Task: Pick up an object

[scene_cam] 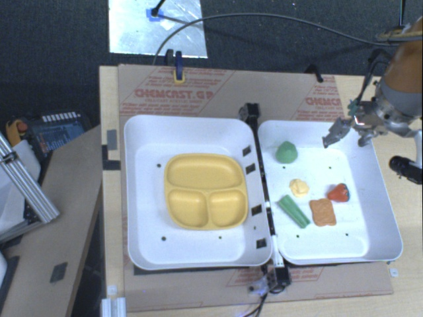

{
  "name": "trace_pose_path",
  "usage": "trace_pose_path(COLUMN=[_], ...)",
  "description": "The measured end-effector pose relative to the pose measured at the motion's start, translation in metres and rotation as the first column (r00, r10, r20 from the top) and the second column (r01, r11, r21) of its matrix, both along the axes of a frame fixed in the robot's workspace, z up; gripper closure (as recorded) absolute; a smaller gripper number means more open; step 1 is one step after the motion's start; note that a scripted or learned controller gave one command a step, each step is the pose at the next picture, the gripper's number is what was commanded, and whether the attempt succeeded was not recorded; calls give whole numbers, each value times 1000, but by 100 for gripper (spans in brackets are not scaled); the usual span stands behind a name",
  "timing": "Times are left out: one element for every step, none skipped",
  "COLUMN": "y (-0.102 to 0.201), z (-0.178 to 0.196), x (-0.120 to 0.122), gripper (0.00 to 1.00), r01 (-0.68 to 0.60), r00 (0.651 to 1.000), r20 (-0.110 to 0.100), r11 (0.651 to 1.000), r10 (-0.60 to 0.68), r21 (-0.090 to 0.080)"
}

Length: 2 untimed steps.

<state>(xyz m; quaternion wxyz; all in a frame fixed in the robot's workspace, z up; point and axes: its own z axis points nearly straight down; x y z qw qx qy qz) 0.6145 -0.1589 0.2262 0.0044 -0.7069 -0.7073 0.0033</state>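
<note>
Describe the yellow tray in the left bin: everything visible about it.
The yellow tray is a rounded rectangular plate with three compartments: one wide one along the far side and two smaller ones side by side along the near side, split by raised ridges. It looks like smooth matte plastic, pale mustard yellow. It lies flat, right side up, near the middle of the left bin, slightly turned against the bin's walls. Nothing lies in its compartments, and it touches only the bin floor.

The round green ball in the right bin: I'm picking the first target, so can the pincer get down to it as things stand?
Probably yes. The round green ball sits apart from the other pieces, nothing covers it, and the pincer hovers close by at its right.
</note>
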Motion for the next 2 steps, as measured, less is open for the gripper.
trace_pose_path(y=[0,5], z=[7,-35], x=[2,5], gripper=[0,0], r01=[-3,-4], r00=[1000,1000], r20=[12,11], r11=[1000,1000], r10=[3,4], r21=[-2,-2])
